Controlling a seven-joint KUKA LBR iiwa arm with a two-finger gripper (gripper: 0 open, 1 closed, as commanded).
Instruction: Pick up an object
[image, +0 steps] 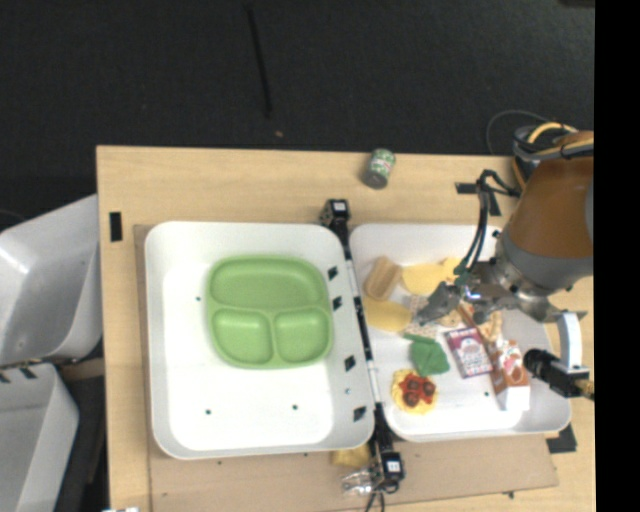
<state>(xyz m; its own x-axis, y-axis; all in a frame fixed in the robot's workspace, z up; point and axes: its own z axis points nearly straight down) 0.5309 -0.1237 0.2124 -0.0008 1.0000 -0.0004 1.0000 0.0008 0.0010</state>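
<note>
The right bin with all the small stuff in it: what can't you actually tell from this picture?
- Gripper: too blurred in the camera view to tell whether it grips anything.
- Right bin: its far right side is covered by the arm.
- Maroon packet: print too small to read.
- Small can on the bench: label too small to read.

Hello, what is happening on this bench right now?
A grey and orange arm reaches from the right into the right bin, which holds a pile of small items. Its tool hangs low over the pile, near a yellow piece and a green piece. No item is visibly held. The left bin holds a green tray.
</note>
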